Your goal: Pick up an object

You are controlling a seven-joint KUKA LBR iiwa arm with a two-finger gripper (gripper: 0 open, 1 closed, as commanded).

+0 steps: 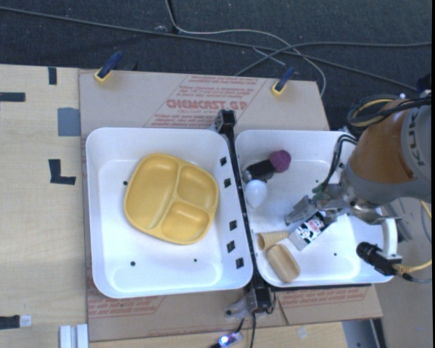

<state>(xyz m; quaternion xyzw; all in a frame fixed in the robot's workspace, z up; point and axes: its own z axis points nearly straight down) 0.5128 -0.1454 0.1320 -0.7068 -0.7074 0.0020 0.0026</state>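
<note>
My gripper (302, 212) hangs low over the middle of the right bin (326, 278), its dark fingers spread apart with nothing between them. Just below and right of it lies a small black-and-white cow-patterned carton (309, 230), close to the fingertips. A tan bread-like piece (283, 261) lies near the bin's front. A white egg-shaped object (256, 192) sits by the left wall, with a black piece (259, 170) and a purple ball (279, 159) behind it.
The left bin (105, 216) holds a yellow sectioned plate (171, 198). A black divider strip (235, 209) runs between the bins. The orange-banded arm (384, 154) fills the right bin's far right side. Cables cross the dark floor behind the bench.
</note>
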